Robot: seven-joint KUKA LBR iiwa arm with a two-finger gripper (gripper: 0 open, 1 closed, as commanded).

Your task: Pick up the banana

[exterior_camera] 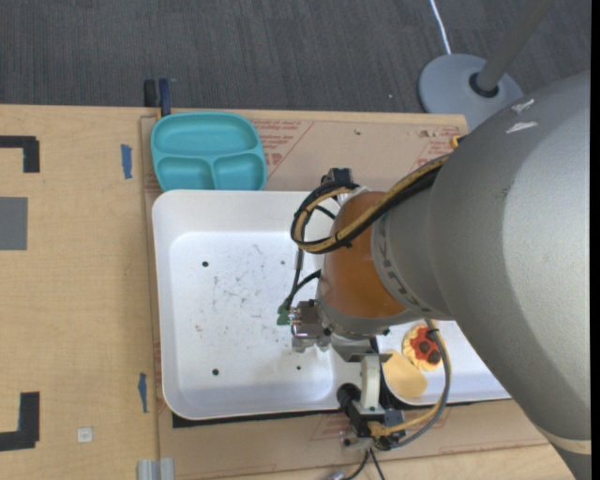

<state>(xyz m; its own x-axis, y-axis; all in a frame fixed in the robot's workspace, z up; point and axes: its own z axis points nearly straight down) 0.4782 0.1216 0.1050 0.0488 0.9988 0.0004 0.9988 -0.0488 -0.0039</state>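
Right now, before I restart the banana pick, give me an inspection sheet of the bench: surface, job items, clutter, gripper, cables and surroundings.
Surface: white bin, floor scuffed with dark specks; it sits on a cardboard sheet.
Job's things: a pale yellow thing touching a red thing in the second bin, partly under the arm; cannot tell whether it is the banana.
Clutter: teal divided plate on the cardboard beyond the bin's far edge.
Grippers: gripper low over the first bin's right part, under the wrist.
Cables: black and yellow loops at the wrist; white cable on the floor.
Surroundings: grey carpet, round grey stand base.
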